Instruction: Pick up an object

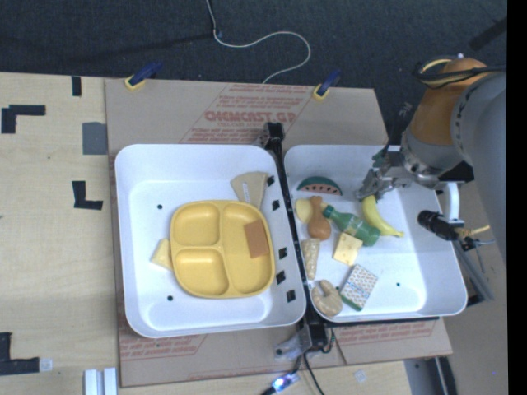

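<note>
The right bin (428,290) holds several toy foods: a banana (380,218), a green bottle (350,223), a watermelon slice (318,188), a cheese block (347,248), a brown drumstick-like piece (318,226) and a patterned packet (359,286). My gripper (373,185) hangs low over the back of this bin, just at the banana's upper end and to the right of the watermelon slice. No object can be seen lifted off the bin floor.
The left bin (136,303) carries a yellow divided plate (206,257) with a brown slice (257,239) on it, a cream wedge (251,188) behind and a yellow wedge (160,255) at its left. A tan piece (327,298) lies by the divider wall (284,220).
</note>
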### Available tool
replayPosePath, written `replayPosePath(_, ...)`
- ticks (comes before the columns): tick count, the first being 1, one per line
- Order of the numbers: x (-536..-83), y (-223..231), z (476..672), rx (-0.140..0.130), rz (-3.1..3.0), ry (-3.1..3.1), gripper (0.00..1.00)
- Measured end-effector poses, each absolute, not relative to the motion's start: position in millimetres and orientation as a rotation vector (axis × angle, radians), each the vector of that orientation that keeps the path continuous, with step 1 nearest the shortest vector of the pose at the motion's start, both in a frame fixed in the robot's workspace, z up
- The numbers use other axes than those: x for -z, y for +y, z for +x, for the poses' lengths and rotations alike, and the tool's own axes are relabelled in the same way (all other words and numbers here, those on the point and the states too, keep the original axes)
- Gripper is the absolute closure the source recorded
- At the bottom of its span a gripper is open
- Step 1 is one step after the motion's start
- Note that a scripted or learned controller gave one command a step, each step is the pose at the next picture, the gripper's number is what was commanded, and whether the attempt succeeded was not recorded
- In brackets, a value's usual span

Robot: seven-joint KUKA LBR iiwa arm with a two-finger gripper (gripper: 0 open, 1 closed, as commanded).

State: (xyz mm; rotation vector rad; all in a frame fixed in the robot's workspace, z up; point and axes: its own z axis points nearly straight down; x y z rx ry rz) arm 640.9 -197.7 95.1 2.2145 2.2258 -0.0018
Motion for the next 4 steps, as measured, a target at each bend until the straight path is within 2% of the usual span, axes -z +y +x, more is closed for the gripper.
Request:
replayPosePath(2, -196.9, -199.0, 640.2, -0.002, 2.219, 2.221, 1.0)
replayPosePath(3, -226.0, -198.3, 640.9, -0.002, 2.219, 2.223, 1.0)
replayPosePath(4, -222.9, -139.7, 618.5, 0.002, 2.218, 2.229, 1.0)
